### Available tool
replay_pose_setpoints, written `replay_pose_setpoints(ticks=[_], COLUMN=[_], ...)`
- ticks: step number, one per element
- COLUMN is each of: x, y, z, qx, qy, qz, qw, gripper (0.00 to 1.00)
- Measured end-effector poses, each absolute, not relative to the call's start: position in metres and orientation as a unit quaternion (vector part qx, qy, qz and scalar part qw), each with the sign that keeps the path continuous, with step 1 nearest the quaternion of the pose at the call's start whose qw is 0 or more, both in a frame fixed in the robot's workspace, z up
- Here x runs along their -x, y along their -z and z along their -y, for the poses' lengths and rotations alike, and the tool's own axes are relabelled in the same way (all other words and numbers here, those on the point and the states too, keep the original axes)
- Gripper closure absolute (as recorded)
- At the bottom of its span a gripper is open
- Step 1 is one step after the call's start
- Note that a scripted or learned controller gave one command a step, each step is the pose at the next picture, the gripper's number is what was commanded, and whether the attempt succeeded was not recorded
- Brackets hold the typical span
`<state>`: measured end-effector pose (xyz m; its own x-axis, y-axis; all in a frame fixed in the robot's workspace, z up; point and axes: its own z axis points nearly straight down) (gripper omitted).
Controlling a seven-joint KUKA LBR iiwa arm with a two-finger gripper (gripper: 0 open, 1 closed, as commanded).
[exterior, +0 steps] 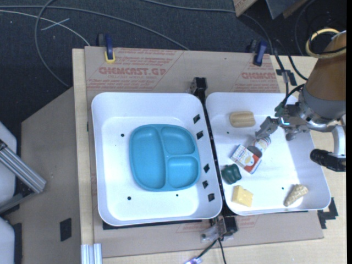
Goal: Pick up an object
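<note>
My gripper (278, 131) hangs over the upper right part of the right bin (275, 102), open, with nothing between its fingers. Its left finger (266, 129) ends just above a small white and red carton (246, 158) that lies tilted in the bin's middle. A tan oblong roll (241, 119) lies to the gripper's left. Below the carton sit a dark green piece (231, 173) and a yellow wedge (242, 196). A beige lumpy piece (296, 194) rests near the bin's lower right corner.
The left bin (104, 147) holds a blue divided plate (164, 157). Black clips (199, 85) join the bins along the middle divider. The arm's orange band (330, 70) and grey wrist overhang the right bin's right rim.
</note>
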<state>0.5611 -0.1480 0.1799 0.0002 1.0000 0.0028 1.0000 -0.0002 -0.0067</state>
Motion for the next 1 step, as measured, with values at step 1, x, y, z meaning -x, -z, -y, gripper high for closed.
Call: replay_pose_setpoints(ticks=[1], x=[-0.5556], y=[-0.1206], z=[0.1537], qx=[0.707], qy=[-0.0012], qz=[0.707], qw=[0.003], gripper=[0.0])
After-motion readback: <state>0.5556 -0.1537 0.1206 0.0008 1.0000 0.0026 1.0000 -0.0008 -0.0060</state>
